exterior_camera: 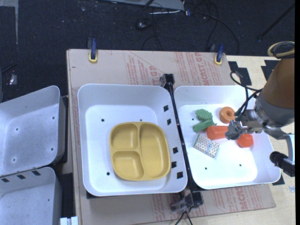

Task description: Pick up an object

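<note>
Two bins sit side by side, and the gripper (234, 131) is low in the right bin (234, 172), among a small cluster of toys. Whether it is spread or pressed together, I cannot tell; the dark tip is too small and blurred, and nothing is clearly pinched in it.

Right at the tip, on its left, lies an orange-red block (216, 132), touching or nearly so. Just to its right sits a red piece (245, 140). Slightly farther left and toward the front is a patterned packet (206, 146). Behind the tip is an orange ring (227, 114), and farther left of that a green piece (203, 119) (perhaps two stacked; hard to say).

Well away to the left, the left bin (89, 125) holds a yellow tray (139, 150).

By my reading, this is the reach-and-grasp step, with the block the likeliest target. Next, the tip needs to straddle the block cleanly, close on it, then lift straight up without nudging the red piece.
</note>
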You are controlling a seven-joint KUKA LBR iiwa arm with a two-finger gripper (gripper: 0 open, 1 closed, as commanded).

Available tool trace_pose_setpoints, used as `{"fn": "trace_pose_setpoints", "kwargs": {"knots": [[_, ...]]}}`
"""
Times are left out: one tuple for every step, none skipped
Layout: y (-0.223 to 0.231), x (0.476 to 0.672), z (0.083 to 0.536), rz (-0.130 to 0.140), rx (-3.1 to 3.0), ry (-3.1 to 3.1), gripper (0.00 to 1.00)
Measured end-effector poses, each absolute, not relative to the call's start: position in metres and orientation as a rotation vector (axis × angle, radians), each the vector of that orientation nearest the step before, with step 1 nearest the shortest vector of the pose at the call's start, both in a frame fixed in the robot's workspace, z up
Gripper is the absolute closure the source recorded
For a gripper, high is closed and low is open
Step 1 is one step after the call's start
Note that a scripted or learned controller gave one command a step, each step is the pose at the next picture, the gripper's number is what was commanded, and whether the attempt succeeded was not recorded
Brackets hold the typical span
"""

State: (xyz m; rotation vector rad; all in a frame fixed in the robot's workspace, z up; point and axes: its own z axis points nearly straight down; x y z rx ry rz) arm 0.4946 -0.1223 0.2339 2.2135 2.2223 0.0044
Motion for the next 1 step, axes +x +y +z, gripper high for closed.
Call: {"fn": "trace_pose_setpoints", "kwargs": {"knots": [[-0.0714,0.5023,0.2402,0.004,2.211,2.230,1.00]]}}
